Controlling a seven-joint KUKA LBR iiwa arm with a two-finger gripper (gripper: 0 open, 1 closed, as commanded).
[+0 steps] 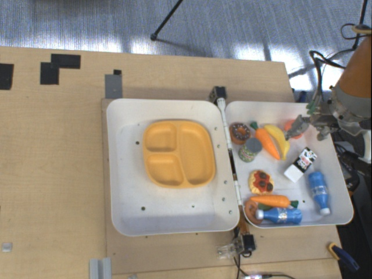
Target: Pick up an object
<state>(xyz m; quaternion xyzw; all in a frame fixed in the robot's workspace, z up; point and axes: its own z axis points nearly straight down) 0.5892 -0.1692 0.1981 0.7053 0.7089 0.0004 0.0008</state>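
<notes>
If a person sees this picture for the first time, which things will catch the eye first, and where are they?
The eye goes first to the yellow divided plate, lying alone in the middle of the left bin. Next comes the crowded right bin, with a banana and a carrot near its top, two blue bottles lower down, and a small pizza toy between. The tool hangs over that bin's upper right corner.

A yellow divided tray (pixel 177 154) sits in the left bin (pixel 125 214).

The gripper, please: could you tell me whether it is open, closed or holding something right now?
Gripper: open, holding nothing, above the right bin.
</notes>
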